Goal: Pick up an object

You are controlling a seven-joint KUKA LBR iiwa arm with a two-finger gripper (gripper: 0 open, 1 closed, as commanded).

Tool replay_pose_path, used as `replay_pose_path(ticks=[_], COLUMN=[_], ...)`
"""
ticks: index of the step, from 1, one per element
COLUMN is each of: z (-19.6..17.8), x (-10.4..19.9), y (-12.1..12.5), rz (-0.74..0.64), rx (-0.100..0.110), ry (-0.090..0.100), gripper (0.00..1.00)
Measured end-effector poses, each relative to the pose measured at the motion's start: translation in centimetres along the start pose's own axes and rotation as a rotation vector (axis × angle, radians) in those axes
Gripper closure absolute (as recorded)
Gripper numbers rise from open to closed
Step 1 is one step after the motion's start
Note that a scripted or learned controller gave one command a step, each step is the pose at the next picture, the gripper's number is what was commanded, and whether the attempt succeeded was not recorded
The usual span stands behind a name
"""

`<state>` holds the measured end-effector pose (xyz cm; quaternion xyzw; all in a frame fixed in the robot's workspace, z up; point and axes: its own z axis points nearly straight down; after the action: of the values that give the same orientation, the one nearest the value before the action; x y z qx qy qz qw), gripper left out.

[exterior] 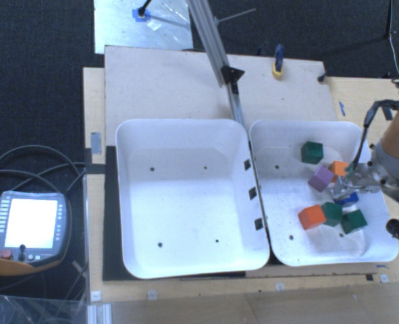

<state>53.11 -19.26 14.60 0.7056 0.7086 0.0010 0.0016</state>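
Arm (396, 147) enters from the right, over the right bin (280, 248). Gripper (346, 184) is down among the blocks near that bin's right side.

Can't tell whether it's released, clenched or grasping anything: the tip is buried in the clutter, and no block is clearly caught in it.

Blocks, all in the right bin and all small cubes with plain matte faces:
- dark green block (312, 152), alone toward the back of the bin, well apart from the others
- purple block (321, 177), tilted, just left of the gripper
- small orange block (339, 168), behind the purple one and touching or nearly touching it, right beside the gripper
- blue block (348, 198), mostly hidden under the gripper tip, only a sliver visible
- larger orange block (312, 217), toward the front, left end of the cluster
- green block (332, 212), touching the larger orange one on its right
- another green block (354, 221), just right of that, below the blue one

The blocks around the gripper sit tight together, so which one it's on isn't clear.

Left bin (185, 201) sits just beside the right one, rims touching along the middle. Handheld control pad (25, 231) lies off the bench at the far left, cable looped above it.
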Motion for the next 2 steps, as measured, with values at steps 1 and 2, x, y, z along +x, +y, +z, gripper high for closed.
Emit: replay_pose_path(ticks=[1, 2], z=[-4.7, -6.5], x=[-0.9, -0.9], y=[0.2, 0.4], rz=[0.001, 0.000], rx=[-0.003, -0.001], ry=[-0.002, -0.001], gripper=[1.00, 1.00])
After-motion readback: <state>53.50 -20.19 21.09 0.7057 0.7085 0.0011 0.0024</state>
